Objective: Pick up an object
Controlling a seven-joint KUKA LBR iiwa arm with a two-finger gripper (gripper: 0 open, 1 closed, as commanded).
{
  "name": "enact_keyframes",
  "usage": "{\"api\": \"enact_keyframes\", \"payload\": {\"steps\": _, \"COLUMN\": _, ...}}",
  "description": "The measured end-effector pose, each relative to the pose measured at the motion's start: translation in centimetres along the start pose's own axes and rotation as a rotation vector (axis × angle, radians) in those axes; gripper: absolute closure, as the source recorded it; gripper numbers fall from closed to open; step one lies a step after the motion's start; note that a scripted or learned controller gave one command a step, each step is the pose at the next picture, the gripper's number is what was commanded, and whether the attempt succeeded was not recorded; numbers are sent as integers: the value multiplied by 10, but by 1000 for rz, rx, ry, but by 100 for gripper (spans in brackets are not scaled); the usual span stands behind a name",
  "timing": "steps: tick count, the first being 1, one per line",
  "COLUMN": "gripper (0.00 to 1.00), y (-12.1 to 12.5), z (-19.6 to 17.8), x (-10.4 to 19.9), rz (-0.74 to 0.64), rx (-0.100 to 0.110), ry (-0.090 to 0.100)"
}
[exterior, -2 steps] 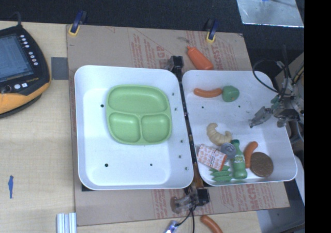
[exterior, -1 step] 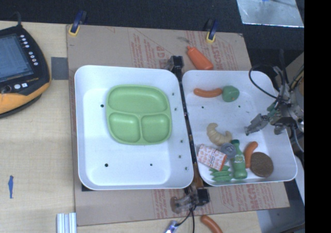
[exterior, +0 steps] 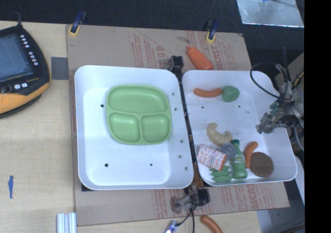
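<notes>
Green bottle (exterior: 238,160) upright, cap up-frame.

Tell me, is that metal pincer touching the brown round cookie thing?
Apart. The camera view shows the pincer at the right bin's right edge, with bare white floor between it and the brown disc nearer the front.

A robotics lab: teach pendant (exterior: 20,69) and clamped cardboard (exterior: 155,46) on the bench.
</notes>
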State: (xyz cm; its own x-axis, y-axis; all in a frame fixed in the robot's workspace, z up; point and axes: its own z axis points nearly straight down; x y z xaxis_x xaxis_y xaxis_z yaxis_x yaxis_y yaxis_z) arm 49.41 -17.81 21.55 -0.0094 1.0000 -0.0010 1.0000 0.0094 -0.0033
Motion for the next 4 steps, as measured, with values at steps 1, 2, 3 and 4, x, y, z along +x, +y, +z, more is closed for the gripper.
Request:
{"api": "enact_keyframes", "payload": {"steps": 1, "gripper": 0, "y": 0, "z": 0, "x": 0, "rz": 0, "rx": 0, "ry": 0}}
{"api": "enact_keyframes", "payload": {"steps": 2, "gripper": 0, "y": 61, "z": 57, "x": -34, "rz": 3, "rx": 0, "ry": 0}}
{"api": "enact_keyframes", "payload": {"steps": 3, "gripper": 0, "y": 14, "z": 52, "x": -17, "rz": 4, "rx": 0, "ry": 1}}
{"api": "enact_keyframes", "payload": {"steps": 4, "gripper": 0, "y": -1, "z": 30, "x": 1, "rz": 3, "rx": 3, "ry": 2}}
